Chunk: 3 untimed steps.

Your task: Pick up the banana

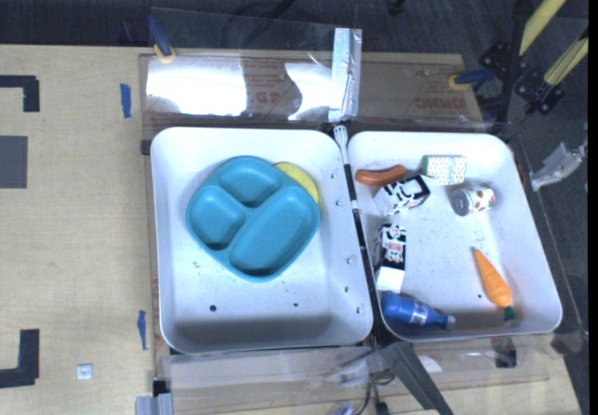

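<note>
Both bins (177, 310) are white, set on a pale tan worktop (65, 245) with black marks and bits of blue tape. In the left bin a turquoise divided plate (252, 217) covers all but a yellow edge of the banana (301, 178). The right bin holds an orange carrot (491, 280), a deep blue bottle (411, 312), a reddish-orange sausage (380, 175) and black-and-white patterned pieces (405, 193).

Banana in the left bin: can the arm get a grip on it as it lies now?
Probably not cleanly. The banana lies mostly tucked under the blue divided plate, with a yellow edge showing at the plate's upper right, near the left bin wall.
</note>
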Tool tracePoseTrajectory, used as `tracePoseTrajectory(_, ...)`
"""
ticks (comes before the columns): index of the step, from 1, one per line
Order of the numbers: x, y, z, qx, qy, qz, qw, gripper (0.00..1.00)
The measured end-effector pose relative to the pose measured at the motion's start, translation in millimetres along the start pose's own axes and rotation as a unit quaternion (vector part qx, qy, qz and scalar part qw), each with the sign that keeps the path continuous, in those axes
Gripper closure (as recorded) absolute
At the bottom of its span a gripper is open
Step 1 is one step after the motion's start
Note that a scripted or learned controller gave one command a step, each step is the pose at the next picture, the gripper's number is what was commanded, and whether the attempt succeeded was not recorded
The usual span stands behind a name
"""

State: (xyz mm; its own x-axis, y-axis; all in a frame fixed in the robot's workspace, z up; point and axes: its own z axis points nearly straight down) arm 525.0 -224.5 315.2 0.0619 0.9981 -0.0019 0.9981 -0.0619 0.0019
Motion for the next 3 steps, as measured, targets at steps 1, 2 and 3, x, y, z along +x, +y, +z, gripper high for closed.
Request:
tracePoseTrajectory(1,11.5,-46.6,124.9,0.001,0.001,-0.091,0.9958,0.0)
tracePoseTrajectory(2,-1.5,-45.2,144.2,0.0,0.002,-0.5,0.8657,0.0)
tracePoseTrajectory(3,-1.7,-45.3,144.2,0.0,0.002,-0.5,0.8658,0.0)
